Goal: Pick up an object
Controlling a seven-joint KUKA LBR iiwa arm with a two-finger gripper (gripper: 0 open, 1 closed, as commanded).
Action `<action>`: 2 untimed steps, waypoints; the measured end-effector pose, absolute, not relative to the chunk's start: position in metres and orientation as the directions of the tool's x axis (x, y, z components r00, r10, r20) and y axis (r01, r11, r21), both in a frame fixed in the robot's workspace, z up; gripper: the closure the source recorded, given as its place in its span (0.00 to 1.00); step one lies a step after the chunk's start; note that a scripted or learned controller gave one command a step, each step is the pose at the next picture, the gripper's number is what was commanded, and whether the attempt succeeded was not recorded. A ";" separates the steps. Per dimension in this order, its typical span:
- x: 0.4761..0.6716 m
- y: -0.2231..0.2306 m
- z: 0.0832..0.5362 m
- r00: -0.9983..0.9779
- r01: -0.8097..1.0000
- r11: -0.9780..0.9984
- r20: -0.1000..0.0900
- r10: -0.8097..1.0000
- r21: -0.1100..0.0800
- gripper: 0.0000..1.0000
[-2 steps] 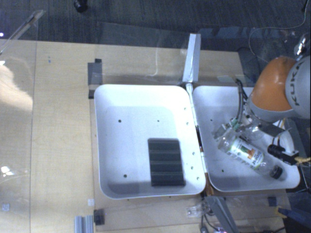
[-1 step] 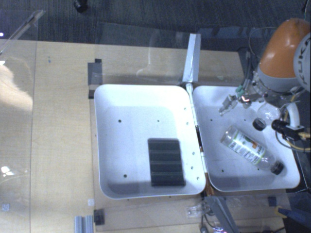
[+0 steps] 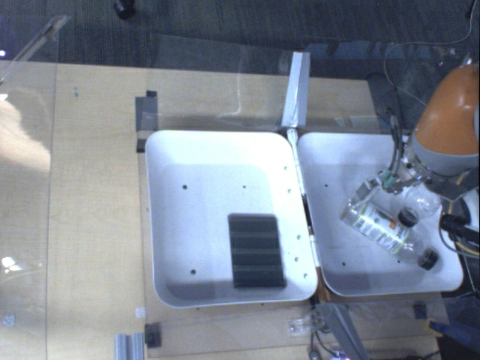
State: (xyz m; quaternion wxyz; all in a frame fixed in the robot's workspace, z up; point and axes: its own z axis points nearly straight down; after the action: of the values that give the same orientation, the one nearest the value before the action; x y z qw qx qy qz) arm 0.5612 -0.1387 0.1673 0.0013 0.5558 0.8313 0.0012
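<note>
Lowest in the frame is the front edge of the pale wooden bench (image 3: 82, 201), which bears both bins side by side.

The left bin (image 3: 202, 163) fills the middle of the picture. In its lower part, a little right of its centre, lies the block (image 3: 256, 250). It is dark, oblong and flat, with ridges running across it. Its lower end sits close to the bin's front wall, in the shadow there. Nothing touches it.

The right bin (image 3: 330, 163) sits at centre right of the frame, its wall just beside the left bin's. The gripper (image 3: 375, 220) hangs low over the floor of this bin, in its right half. It is well apart from the block, with both bin walls between them. Whether the claw is released or clenched cannot be told from this view, and nothing can be seen held in it.

Above it, at the right edge of the frame, is the arm (image 3: 450, 118) with its orange band.

Further up, a grey bar (image 3: 296, 88) stands where the bins' far corners meet. Beyond the bench, dark floor (image 3: 225, 6) runs along the top of the frame.
</note>
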 end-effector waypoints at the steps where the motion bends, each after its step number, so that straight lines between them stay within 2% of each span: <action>1: 0.562 -0.149 0.097 -0.482 0.876 0.482 -0.007 0.876 0.009 0.00; 2: 0.572 -0.171 0.092 -0.485 0.874 0.485 -0.010 0.874 0.017 0.00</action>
State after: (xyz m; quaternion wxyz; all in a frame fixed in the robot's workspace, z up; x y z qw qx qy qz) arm 0.5719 -0.1714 0.0923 0.0087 0.5074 0.8617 0.0045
